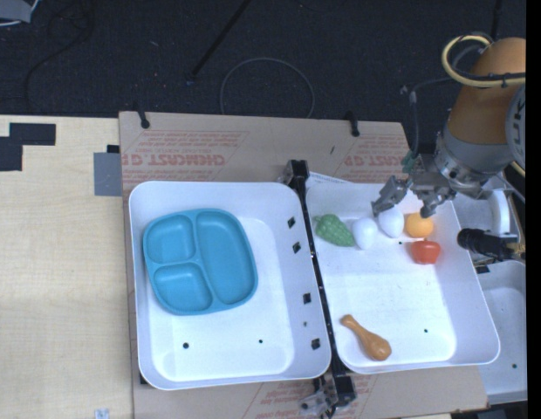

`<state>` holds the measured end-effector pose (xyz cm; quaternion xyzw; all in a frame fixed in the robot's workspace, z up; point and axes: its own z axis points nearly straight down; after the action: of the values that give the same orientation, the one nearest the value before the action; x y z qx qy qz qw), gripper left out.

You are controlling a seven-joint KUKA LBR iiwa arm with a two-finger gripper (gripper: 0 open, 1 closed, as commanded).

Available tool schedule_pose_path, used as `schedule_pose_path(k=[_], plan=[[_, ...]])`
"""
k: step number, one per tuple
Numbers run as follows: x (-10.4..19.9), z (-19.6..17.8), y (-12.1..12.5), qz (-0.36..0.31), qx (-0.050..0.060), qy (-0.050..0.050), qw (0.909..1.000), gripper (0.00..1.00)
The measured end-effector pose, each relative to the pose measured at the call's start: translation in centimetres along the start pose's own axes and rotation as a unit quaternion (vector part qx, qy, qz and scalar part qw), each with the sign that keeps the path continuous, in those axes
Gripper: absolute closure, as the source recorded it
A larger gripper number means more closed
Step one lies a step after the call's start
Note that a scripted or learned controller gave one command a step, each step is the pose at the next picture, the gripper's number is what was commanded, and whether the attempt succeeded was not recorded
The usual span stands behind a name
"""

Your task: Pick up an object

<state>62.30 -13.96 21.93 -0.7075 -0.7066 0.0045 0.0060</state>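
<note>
The right bin (462,321) holds a green bumpy piece (334,230), two white egg-like balls (365,233) (391,223), an orange ball (419,225), a red piece (426,251) and a tan drumstick-shaped piece (367,337) near its front. My gripper (408,202) hangs open at the bin's far side, just above and behind the right white ball and the orange ball. Its two fingers (384,201) are spread, with nothing between them.
The left bin (166,356) holds a blue divided plate (199,260). A black divider (307,260) runs between the bins. Cardboard (218,147) lies under both bins, with dark floor and cables behind.
</note>
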Motion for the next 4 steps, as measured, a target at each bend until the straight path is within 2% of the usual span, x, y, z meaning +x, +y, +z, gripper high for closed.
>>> schedule_pose_path(k=[1, 3, 4], plan=[[0.0, -0.8, 0.3, -0.001, -0.007, -0.001, 1.0000, 0.00], [-1.1, 10.8, 0.8, -0.001, -0.003, 0.000, 1.0000, 0.00], [-0.9, 13.3, 0.8, -0.001, -0.005, -0.001, 1.0000, 0.00]])
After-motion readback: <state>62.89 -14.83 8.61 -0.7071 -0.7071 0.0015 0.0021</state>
